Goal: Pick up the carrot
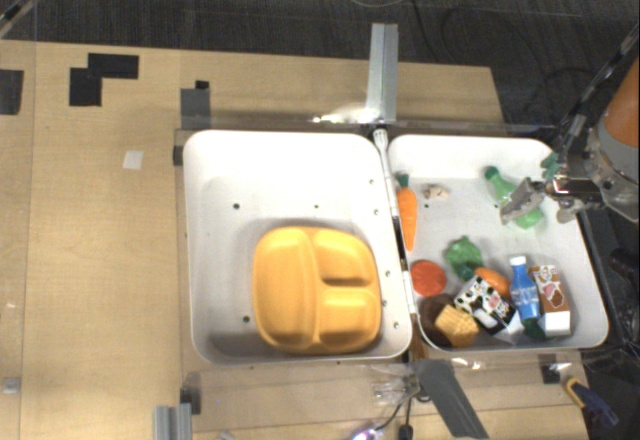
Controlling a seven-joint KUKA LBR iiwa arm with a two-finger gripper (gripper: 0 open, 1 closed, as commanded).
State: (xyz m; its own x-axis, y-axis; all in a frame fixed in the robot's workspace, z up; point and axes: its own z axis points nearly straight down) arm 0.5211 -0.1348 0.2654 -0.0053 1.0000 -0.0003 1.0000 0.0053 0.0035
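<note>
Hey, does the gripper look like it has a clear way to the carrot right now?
Probably yes. The carrot lies by itself along the right bin's left wall, with bare floor between it and the gripper. That wall close beside it may crowd one finger.

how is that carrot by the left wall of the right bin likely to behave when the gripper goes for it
The carrot looks like a smooth toy, so probably stiff, light and a bit slippery. Its tapered round shape suggests it may roll or pivot if nudged. It lies along the right bin's left wall, which could crowd one finger of the gripper.
</note>
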